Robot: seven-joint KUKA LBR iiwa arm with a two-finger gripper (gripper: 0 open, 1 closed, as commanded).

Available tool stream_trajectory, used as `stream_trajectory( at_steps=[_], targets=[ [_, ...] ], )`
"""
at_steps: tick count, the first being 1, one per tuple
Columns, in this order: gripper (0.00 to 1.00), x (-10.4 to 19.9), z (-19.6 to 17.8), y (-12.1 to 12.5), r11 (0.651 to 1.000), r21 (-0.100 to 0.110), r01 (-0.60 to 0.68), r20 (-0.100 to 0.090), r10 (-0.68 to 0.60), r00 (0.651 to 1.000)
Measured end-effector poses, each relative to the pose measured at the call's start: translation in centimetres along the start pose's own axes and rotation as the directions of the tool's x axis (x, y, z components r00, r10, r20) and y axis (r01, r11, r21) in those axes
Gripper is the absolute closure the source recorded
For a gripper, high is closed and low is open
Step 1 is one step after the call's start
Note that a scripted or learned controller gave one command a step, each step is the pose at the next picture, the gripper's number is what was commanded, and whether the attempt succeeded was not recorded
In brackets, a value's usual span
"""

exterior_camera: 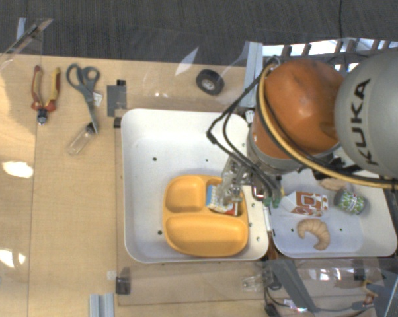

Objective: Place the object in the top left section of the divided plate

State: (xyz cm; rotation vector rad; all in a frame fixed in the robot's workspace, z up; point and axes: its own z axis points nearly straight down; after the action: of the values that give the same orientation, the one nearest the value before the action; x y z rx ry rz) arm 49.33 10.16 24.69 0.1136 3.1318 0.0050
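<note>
The arm (pixel 318 111) reaches in from the right and has its gripper (pixel 231 189) low over the left bin (pixel 146 170), directly above the yellow divided plate (pixel 202 233). A small packet with blue and red printing (pixel 222 202), which I take to be the object of the task, sits at the plate's upper right section, just beneath the gripper. Whether it lies between the fingers or merely rests on the plate under them cannot be told from this angle, and the state of the fingers cannot be told either. The plate's upper left section (pixel 184 193) appears unoccupied, as does the large lower section. In my judgement the placing step is in hand but not complete: the packet is over the wrong compartment. The next move calls for a short shift to the left across the dividing ridge, with the packet kept clear of the ridge before any release. The right bin (pixel 384 243) holds a croissant (pixel 316 232), a green can (pixel 350 201) and a red and white carton (pixel 307 203). Pliers (pixel 43 92), scissors (pixel 86 94) and a tape roll (pixel 210 81) lie on the bench.
</note>
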Motion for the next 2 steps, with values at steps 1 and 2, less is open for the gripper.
stream_trajectory(
  at_steps=[1, 2],
  targets=[
    [1.0, 0.7, -2.1, 3.6, 0.975, -0.001, 0.224, 0.002, -0.224, 0.975],
    [1.0, -1.6, 1.7, -6.9, 0.98, 0.002, 0.201, 0.001, -0.201, 0.98]
  ],
)
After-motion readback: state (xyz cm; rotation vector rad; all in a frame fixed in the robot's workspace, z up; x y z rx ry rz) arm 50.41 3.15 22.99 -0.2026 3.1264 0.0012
